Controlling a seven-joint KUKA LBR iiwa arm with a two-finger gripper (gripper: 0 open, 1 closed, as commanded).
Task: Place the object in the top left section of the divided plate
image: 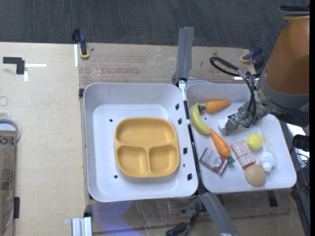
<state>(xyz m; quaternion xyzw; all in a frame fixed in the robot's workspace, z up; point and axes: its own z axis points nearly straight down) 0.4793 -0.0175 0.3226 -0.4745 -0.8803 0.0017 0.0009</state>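
Dark carpet runs behind the pale wooden tabletop (pixel 44 146), which carries two white bins side by side. We see a yellow plate (pixel 146 147) in the left bin (pixel 93 132): one wide section across the top, two smaller ones below.

We find the loose things in the right bin (pixel 285 178): a banana (pixel 198 120), two carrots (pixel 217 104) (pixel 220 142), a lemon (pixel 255 141), two small red-and-white packets (pixel 213 160) (pixel 242 153), an egg (pixel 255 175) and a white piece (pixel 266 160).

We see the hand (pixel 231 125) low in that bin, just right of the banana, between the two carrots, the lemon near on its right. We cannot tell whether it is open or closed, nor whether anything sits in it. The plate lies well apart, left of the hand.
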